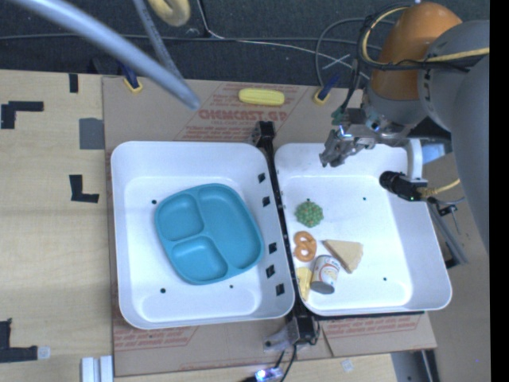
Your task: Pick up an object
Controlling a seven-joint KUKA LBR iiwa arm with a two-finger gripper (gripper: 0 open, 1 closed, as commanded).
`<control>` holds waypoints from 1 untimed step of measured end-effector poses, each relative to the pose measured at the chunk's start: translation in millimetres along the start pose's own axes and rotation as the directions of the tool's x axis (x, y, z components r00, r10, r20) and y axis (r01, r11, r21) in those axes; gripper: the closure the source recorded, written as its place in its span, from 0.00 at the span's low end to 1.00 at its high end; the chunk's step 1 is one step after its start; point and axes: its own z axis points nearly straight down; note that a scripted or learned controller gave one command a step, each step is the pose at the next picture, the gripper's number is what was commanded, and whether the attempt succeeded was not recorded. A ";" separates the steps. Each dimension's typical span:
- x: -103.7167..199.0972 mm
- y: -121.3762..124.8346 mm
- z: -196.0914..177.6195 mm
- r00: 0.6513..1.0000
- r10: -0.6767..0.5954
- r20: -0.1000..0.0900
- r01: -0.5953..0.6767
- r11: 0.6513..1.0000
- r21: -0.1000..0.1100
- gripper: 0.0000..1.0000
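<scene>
My gripper (334, 154) hangs over the far left part of the right bin (413, 237), with nothing visible between its fingers. Below it in that bin lie a green bumpy ball (309, 212), an orange pretzel (304, 245), a tan wedge (344, 253), a small tin can (324, 273) on its side and a yellow piece (303, 279). All of these sit toward the bin's left side, well nearer the camera than the gripper.
The left bin (135, 237) holds a blue divided plate (208, 231). A yellow banana-shaped toy (261, 96) lies on the cardboard behind the bins. A grey pole (103, 34) crosses the upper left. Cables hang behind the arm (421, 54).
</scene>
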 end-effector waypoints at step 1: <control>0.6 1.2 -53.2 1.000 -0.001 0.000 0.001 1.000 -0.001 1.00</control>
